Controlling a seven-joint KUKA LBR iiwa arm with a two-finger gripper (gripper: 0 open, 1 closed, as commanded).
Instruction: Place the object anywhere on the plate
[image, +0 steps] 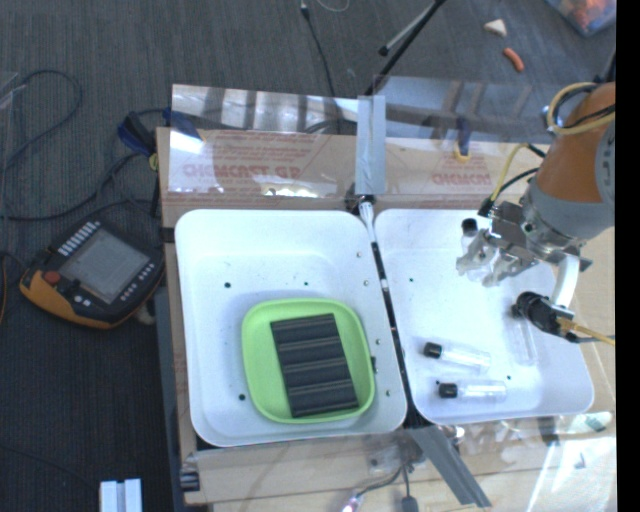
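My hand (490, 262) hangs with fingers spread, grasping nothing, over the right bin (420, 250); two capped tubes (455, 353) lie at six o'clock.

i see a teach pendant (92, 273) on the floor left, cardboard (262, 165) behind the bins' far edge.

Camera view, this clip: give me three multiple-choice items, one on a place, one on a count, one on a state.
1. Where is the green square plate?
A. left white bin
B. right white bin
C. floor

2. How many clear black-capped tubes lie in the right bin?
A. one
B. two
C. four

3. What rests on the plate?
A. a tube
B. nothing
C. a dark ribbed rectangular block

Answers: 1 A, the plate sits inside the left bin. 2 B, two tubes lie near its front. 3 C, the block covers the plate's middle.
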